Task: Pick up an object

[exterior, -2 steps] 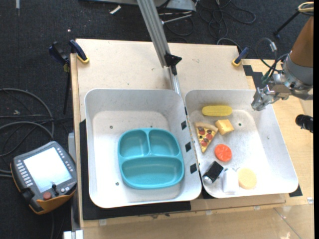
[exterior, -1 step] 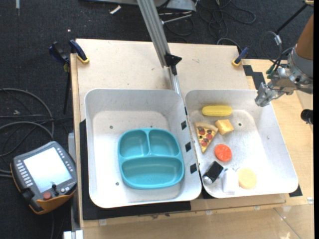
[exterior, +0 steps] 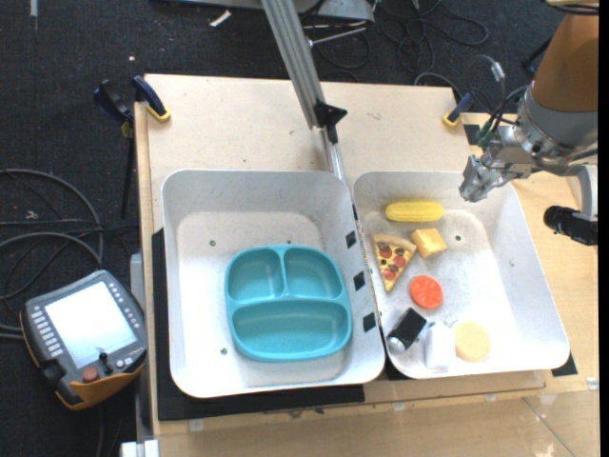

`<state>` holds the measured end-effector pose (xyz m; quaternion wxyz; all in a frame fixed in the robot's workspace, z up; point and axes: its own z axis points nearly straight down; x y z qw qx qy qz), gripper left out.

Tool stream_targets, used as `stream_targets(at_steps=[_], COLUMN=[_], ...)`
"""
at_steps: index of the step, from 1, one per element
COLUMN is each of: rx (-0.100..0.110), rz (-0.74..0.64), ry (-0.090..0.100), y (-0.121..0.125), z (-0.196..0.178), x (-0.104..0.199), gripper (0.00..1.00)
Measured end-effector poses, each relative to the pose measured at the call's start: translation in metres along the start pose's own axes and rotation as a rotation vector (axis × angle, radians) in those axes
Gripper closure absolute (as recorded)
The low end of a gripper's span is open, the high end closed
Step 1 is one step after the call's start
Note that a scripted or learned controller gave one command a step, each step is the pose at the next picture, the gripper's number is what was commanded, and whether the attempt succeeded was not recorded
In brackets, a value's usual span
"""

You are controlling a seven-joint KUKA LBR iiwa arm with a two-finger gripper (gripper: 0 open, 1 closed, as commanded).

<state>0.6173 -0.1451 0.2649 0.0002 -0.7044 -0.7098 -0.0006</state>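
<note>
A wooden counter (exterior: 238, 127) holds two white bins. In the right bin (exterior: 533, 284), a yellow corn cob (exterior: 414, 212) lies lengthwise left-to-right, near the end effector (exterior: 474, 187), to its lower left; finger state unclear.

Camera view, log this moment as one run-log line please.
arm: over right bin's far edge | gripper: holds nothing seen | nearest item: corn cob | left bin: teal tray

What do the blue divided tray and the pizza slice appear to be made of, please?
The blue divided tray looks like moulded plastic with a smooth, slightly satin finish: one uniform colour, rounded compartment ridges. The pizza slice seems to be a plastic toy, judging by its flat painted toppings, though the material is hard to confirm.
</note>
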Motion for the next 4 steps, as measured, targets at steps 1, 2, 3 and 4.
stream_targets(at_steps=[1, 2, 3, 4], rx=[0.000, 0.003, 0.001, 0.000], rz=[-0.001, 0.000, -0.001, 0.000], ry=[0.000, 0.001, 0.000, 0.000], y=[0.004, 0.012, 0.012, 0.027], z=[-0.004, 0.015, 0.015, 0.031], x=[0.053, 0.104, 0.154, 0.204], gripper=[1.00, 1.00, 1.00, 1.00])
